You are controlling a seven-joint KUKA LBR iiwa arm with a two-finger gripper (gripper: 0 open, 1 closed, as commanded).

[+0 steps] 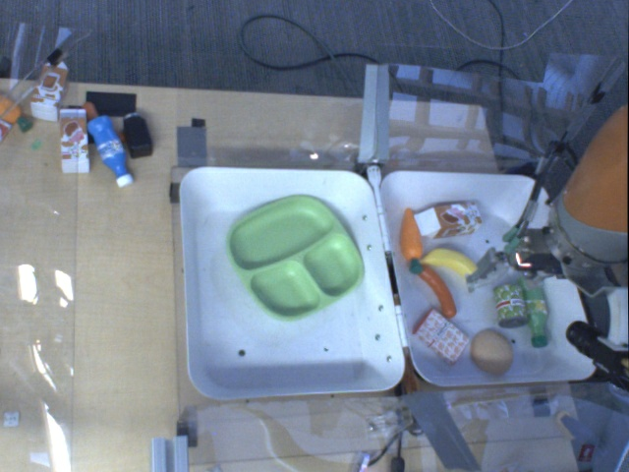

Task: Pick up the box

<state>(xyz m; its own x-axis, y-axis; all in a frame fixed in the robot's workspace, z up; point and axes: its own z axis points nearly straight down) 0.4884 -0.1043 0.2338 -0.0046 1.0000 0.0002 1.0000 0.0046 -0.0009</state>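
In the right bin [550, 367], a brown and white carton box [449, 219] lies on its side near the back left. A small red patterned box [440, 335] lies near the front left. My gripper [495, 254] hangs over the bin's middle, to the right of the banana [448, 261] and just above the green can [509, 305]. It is open with nothing between its fingers. It sits about a hand's width right and forward of the carton box and touches neither box.
Also in the right bin are a carrot [410, 235], a red pepper [437, 290], a brown potato [491, 352] and a green bottle [537, 321]. The left bin [211, 357] holds a green divided plate [295, 256]. Small cartons and a blue bottle [109, 149] stand at the bench's far left.
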